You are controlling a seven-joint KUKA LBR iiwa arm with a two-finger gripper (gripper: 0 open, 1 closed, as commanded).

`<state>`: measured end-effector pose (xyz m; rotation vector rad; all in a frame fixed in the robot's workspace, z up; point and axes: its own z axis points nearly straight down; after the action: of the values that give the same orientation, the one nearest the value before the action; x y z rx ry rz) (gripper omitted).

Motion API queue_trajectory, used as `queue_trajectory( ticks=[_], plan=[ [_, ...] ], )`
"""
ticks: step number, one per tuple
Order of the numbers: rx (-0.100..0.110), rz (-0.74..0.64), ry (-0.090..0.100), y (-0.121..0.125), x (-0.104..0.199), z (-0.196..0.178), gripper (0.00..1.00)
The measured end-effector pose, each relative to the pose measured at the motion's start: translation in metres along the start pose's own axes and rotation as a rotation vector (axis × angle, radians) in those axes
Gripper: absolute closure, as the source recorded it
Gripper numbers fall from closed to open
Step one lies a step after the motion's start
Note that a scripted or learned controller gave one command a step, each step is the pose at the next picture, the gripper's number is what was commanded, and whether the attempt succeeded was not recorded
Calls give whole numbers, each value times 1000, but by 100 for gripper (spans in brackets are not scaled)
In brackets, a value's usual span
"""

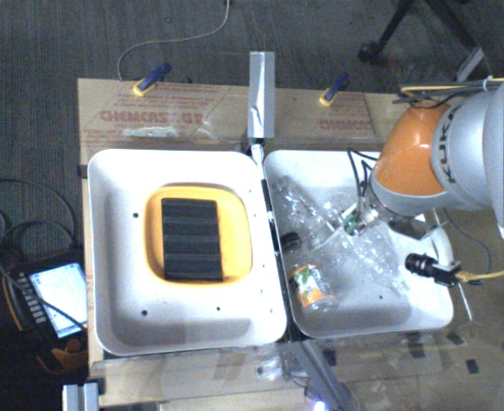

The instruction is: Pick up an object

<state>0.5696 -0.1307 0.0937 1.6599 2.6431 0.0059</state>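
Nearest the front rim of the right bin [423, 319], a can [311, 285] with an orange and green label lies tilted on the white floor. Just behind it lie clear plastic bottles [354, 247], crumpled and tangled, one with a dark cap [289, 241] near the divider. Above them the arm [431, 161] reaches in, and its gripper [352, 221] is low over the clear plastic; whether it is wide or narrow I cannot tell. This looks like the approach or descent step, with nothing seen held. The next move calls for closing on one piece and lifting. The left bin [115, 195] bears a yellow tray [239, 238] with a black ridged block [192, 238]. Farthest back, two clamps [151, 78] sit on the board.
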Motion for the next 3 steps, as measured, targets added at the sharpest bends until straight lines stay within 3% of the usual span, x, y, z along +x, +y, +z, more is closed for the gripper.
queue_trajectory(
  ticks=[1,2,3],
  plan=[
    [7,401,7,49,-33,4,0],
    [4,317,4,25,-30,3,0],
    [16,212,12,-10,-26,-108,0]
  ],
)
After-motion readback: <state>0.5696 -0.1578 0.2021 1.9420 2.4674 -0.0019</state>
